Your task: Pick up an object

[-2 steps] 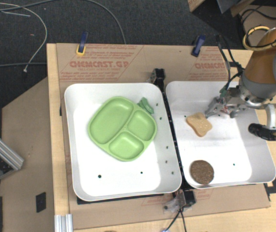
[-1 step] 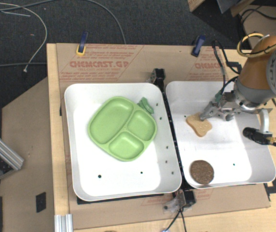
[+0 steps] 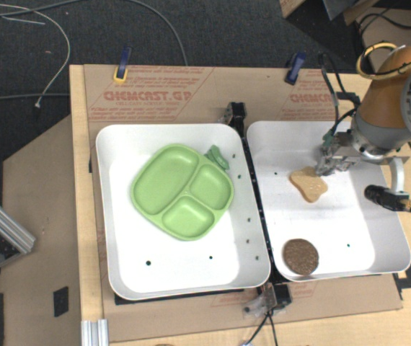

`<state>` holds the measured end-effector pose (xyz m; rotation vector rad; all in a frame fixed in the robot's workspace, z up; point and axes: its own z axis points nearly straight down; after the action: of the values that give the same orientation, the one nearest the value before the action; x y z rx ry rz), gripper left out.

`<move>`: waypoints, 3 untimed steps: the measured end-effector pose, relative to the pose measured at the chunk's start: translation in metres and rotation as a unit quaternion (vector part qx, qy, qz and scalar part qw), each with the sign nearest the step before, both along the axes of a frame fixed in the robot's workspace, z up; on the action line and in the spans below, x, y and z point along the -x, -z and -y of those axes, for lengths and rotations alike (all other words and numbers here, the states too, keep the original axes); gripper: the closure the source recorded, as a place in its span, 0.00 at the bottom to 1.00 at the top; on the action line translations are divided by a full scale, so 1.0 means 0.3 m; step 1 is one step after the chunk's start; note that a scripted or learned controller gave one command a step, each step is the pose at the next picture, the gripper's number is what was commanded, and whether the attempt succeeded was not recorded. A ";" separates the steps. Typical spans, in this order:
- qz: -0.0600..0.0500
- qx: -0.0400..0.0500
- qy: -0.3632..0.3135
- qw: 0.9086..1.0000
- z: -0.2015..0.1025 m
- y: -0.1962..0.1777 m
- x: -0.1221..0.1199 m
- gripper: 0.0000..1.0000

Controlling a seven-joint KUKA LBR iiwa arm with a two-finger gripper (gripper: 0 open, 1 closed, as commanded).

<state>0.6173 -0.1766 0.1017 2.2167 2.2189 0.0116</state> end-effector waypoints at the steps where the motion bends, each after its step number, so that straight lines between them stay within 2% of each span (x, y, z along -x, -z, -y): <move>1: -0.001 0.002 0.000 1.000 0.003 -0.151 -0.022 1.00; 2: 0.000 0.002 0.000 1.000 0.016 -0.343 -0.060 1.00; 3: -0.002 0.001 0.000 1.000 0.017 -0.383 -0.063 1.00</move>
<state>0.6361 -0.1816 0.2166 2.2177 2.2199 0.0035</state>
